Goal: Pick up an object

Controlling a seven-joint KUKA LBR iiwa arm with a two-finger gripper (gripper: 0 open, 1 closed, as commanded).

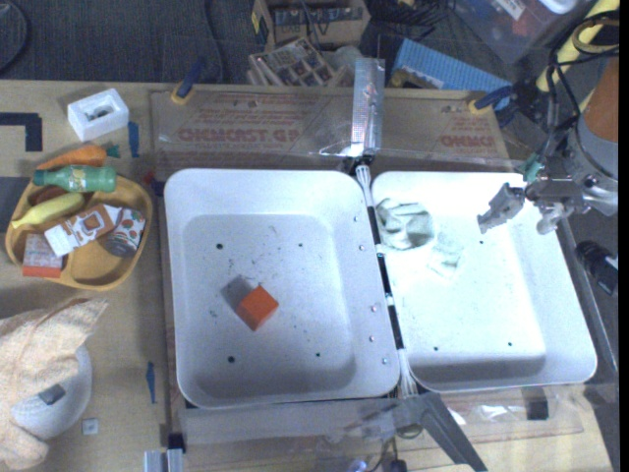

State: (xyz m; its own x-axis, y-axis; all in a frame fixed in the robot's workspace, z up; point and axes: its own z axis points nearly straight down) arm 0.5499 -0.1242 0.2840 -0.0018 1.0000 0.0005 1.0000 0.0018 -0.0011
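The gripper (523, 214) hung open and empty over the right bin (550, 362), its arm cut off at the frame's edge.

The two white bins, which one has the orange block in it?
The left bin, the one farther from the gripper. The orange block lies on its floor, while the right bin holds a clear, crumpled item near its upper left corner.
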